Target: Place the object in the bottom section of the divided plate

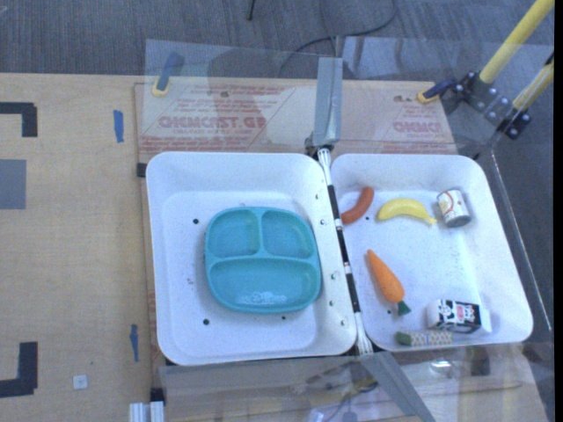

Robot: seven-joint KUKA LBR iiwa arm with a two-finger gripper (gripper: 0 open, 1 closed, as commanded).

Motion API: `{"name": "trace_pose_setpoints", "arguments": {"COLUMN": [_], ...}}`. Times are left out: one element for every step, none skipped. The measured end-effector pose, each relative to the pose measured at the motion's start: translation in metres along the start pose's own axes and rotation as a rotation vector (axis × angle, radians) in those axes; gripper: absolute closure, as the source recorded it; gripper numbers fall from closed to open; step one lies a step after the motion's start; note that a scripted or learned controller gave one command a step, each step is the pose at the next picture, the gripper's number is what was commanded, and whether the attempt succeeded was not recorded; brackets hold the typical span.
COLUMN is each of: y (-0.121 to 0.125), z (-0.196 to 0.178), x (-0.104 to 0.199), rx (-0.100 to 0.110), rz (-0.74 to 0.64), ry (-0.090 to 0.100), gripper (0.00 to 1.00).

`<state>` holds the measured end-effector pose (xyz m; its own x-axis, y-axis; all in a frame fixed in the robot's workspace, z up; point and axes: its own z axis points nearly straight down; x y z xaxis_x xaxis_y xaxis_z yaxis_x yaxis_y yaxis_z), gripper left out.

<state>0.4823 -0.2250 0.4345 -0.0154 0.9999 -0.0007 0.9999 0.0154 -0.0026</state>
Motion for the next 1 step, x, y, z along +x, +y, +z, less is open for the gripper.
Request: {"name": "trace_pose_setpoints", "arguments": {"y": [0.0016], "z": [-0.0099], "x": [-0.0012], "rx": [-0.002], "rz": [0.000], "ry": [-0.004], "gripper": [1.00]}}
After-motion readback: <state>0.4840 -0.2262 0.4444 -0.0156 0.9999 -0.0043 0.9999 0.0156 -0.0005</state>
